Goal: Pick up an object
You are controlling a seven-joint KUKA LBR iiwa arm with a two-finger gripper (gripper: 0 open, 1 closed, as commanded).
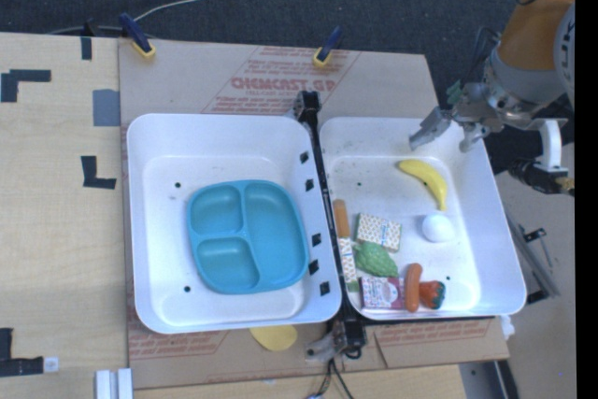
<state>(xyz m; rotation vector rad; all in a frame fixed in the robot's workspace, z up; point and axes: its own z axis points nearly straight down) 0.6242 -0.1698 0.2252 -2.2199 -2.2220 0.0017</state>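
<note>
Fingers [447,130] of the grey two-finger gripper [448,134] hang spread and bare over the right white bin's [495,229] far rim. Its far-left floor lies open. Nearer, the yellow banana [425,180] lies by the right wall.

The right bin's [486,201] far half lies bare around the banana [425,180]; its near left corner is crowded with small packets [374,252]. A blue tray [248,235] fills the left bin's [149,201] middle.
</note>
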